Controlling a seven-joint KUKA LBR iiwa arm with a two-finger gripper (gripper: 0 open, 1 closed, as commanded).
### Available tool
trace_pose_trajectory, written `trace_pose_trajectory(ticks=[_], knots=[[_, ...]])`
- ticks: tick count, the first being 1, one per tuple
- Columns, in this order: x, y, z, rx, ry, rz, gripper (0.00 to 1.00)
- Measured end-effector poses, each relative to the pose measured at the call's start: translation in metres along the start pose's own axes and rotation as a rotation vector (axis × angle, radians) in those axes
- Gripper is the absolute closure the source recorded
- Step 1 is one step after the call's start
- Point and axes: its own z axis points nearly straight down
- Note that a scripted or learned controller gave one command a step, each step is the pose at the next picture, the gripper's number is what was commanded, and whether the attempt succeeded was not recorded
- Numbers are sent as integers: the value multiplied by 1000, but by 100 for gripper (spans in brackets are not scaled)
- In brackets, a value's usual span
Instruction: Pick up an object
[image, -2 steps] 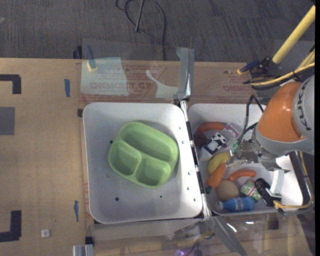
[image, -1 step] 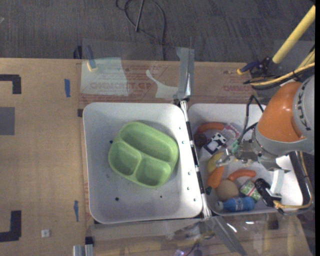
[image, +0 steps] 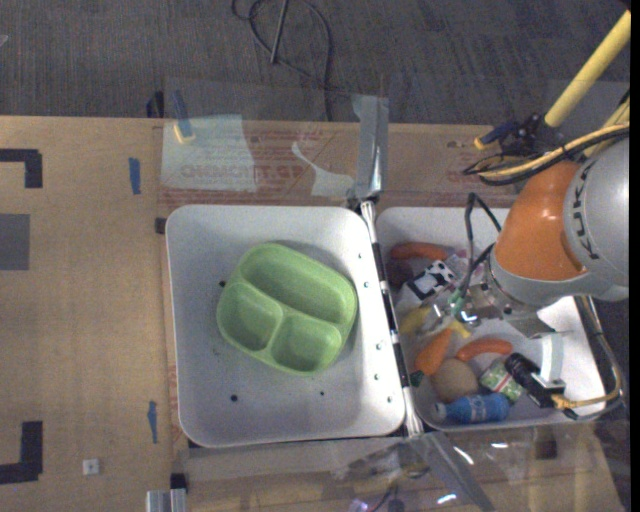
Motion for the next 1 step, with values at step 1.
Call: trace_pose_trajectory(ticks=[1], knots=[[-1, 0, -10, -2, -1, 3, 100]])
